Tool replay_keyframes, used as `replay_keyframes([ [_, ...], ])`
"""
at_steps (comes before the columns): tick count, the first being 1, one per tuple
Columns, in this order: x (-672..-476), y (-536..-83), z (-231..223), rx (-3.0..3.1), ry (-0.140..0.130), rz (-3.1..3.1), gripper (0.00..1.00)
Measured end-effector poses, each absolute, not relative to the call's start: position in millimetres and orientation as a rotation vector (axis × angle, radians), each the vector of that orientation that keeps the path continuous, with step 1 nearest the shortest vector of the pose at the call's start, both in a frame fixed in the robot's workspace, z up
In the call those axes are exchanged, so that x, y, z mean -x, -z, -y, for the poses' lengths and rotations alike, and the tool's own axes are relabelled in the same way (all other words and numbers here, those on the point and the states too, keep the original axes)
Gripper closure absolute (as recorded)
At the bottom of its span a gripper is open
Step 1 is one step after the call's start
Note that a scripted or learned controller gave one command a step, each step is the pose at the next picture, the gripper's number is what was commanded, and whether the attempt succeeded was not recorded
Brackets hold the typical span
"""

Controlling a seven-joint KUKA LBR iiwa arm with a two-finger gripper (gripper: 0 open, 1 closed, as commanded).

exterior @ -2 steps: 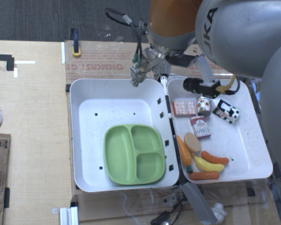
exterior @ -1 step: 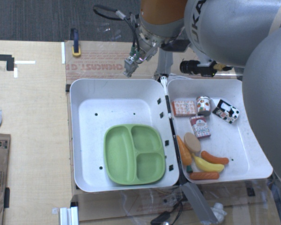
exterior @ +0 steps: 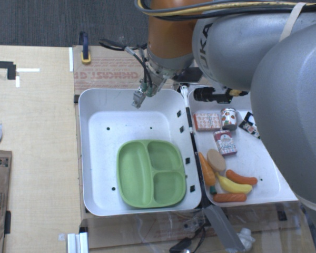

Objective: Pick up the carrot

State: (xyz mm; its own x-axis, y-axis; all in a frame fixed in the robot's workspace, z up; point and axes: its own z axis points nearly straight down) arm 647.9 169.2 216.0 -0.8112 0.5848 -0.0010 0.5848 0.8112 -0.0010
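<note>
The carrot (exterior: 206, 169) is hemmed by bin wall (exterior: 192, 141), banana (exterior: 233, 184) and wooden disc (exterior: 217, 161).

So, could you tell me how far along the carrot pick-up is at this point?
Nothing looks done yet. The carrot lies in the right bin, against its left wall, beside the banana and other toy food. In hand: the gripper hangs over the far edge of the left bin, above the green tray, holding nothing visible. Left: cross to the carrot, grasp, lift.
</note>
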Motion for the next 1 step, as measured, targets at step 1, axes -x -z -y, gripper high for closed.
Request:
replay_keyframes([
  [1,-634.3,-220.3,-62.8,-0.771,0.002,-3.044,1.0],
])
